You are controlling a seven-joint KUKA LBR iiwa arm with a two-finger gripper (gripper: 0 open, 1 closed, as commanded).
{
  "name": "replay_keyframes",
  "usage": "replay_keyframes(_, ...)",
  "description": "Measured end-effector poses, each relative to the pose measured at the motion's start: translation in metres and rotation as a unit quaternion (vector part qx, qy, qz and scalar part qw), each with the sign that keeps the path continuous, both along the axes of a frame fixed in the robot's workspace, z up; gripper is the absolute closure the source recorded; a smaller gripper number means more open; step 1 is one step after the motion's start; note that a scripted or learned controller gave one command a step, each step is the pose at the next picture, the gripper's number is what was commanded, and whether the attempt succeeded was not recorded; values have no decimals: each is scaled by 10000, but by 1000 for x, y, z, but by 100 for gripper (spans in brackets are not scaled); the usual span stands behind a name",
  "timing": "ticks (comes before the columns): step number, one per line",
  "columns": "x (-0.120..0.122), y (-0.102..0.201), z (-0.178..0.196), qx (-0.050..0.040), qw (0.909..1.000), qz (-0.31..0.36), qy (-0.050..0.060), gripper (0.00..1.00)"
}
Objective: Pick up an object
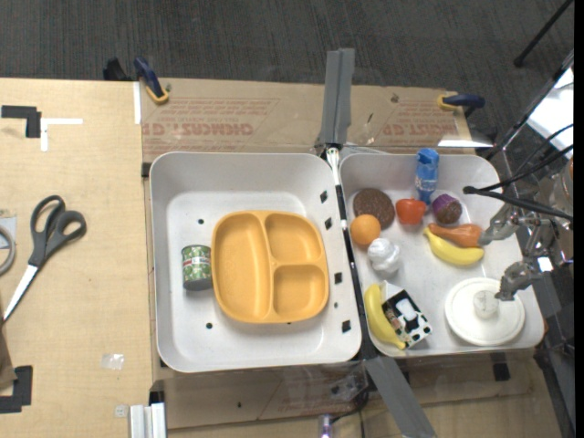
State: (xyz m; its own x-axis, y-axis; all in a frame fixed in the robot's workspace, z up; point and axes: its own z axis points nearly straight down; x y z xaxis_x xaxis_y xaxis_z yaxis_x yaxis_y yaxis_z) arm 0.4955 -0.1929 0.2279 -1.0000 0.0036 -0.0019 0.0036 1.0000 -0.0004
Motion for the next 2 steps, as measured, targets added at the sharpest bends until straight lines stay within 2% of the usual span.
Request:
replay_keyframes(1,31,-6,-133,5,9993,-360,-38,0)
replay_keyframes(2,105,-5,-134,-2,9976,-687,-22,0)
